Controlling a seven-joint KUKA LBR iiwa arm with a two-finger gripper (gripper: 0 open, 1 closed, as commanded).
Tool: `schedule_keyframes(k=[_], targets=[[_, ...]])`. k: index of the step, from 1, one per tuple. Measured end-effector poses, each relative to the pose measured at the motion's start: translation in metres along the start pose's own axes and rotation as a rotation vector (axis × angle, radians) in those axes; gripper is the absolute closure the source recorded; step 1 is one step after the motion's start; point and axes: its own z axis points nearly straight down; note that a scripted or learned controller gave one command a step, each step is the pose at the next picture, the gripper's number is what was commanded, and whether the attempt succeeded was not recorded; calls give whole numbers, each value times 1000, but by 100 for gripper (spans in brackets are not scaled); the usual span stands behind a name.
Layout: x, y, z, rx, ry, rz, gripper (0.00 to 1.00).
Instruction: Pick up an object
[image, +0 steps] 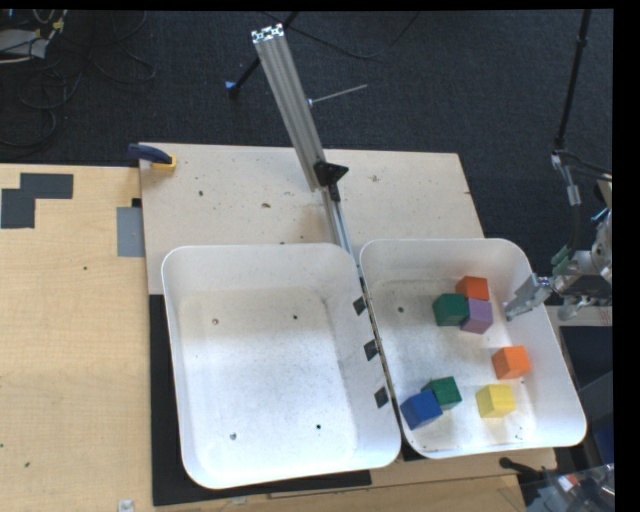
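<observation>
The gripper (522, 297), whether open or closed I cannot tell, could nudge the purple cube (479, 316) just beside it into the green cube (450, 309) and grasp nothing.

Two bins sit side by side; the blocks (468, 350) all lie in the right bin (400, 270); the left bin (190, 270) adjoins it

The arm (590, 270) is cut off at the right edge, claw (522, 298) state unclear.
</observation>
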Motion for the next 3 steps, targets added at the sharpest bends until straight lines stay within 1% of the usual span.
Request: schedule_keyframes(k=[1,2,3], targets=[[-1,0,0,-1,0,3,0],[1,-11,55,5,1,2,0],[0,-12,120,7,2,2,0]])
